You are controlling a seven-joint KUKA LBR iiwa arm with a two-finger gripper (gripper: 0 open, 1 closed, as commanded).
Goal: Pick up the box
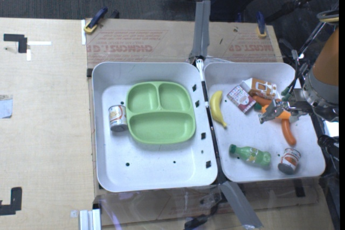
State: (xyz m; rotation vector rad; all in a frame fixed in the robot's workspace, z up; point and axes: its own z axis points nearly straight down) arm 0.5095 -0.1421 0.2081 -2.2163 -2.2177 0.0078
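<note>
The box (241,97) is lying in the right bin (315,161), beside the banana (217,108); its label is too small to read. The gripper (274,110) is hanging just right of it, maybe touching a carrot (288,132) (fingers too blurry, I cannot tell). Cardboard (140,43) reading "CHEMCAST" backwards is sitting behind both bins.

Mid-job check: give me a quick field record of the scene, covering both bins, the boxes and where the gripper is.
left bin: green divided plate; small can on its side, left of the plate
right bin: banana, green bottle lying down, second can, carrot, two small boxes
boxes: dark red box; orange and white box beside it
gripper: low over the right bin, just right of the boxes, near the carrot
grasp: no box seen between the fingers
</note>
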